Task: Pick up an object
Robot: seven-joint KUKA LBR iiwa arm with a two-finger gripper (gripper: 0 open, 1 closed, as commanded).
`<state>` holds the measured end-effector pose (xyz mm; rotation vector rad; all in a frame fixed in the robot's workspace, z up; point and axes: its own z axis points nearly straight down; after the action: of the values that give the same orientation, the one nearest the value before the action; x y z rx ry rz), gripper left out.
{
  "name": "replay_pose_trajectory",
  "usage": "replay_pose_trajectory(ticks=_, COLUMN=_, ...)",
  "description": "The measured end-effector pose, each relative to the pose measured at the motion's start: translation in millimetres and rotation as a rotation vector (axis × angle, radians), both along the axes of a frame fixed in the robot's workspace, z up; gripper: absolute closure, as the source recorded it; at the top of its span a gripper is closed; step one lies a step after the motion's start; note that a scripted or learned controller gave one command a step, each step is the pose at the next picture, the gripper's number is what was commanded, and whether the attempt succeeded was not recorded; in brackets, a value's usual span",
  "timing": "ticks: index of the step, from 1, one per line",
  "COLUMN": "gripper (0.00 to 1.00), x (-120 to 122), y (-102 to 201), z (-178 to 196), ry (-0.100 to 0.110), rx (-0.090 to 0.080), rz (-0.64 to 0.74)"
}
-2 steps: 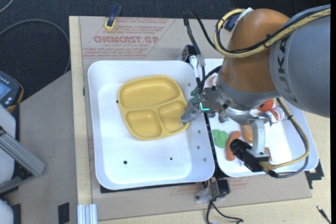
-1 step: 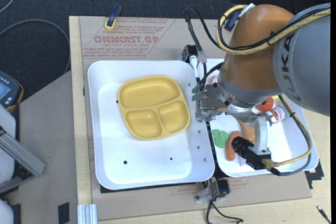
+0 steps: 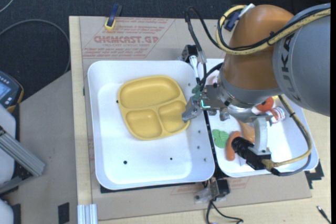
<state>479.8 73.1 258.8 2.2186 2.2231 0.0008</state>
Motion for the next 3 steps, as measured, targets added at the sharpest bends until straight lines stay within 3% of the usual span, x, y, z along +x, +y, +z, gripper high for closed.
replay_pose_trajectory(ticks=1, gripper=1.00, x=0.7, y=0.3, z=10.5, ry=-0.003, rx=0.000, rz=0.001)
replay_pose_trajectory(ticks=2, gripper=1.00, x=-0.9, y=68.3, z=22.7, ry=-0.001, rx=0.003, rz=0.006)
replay_pose_trajectory(ticks=3, gripper=1.00, x=1.2, y=3.8, z=139.3, ry=-0.014, rx=0.002, rz=-0.007)
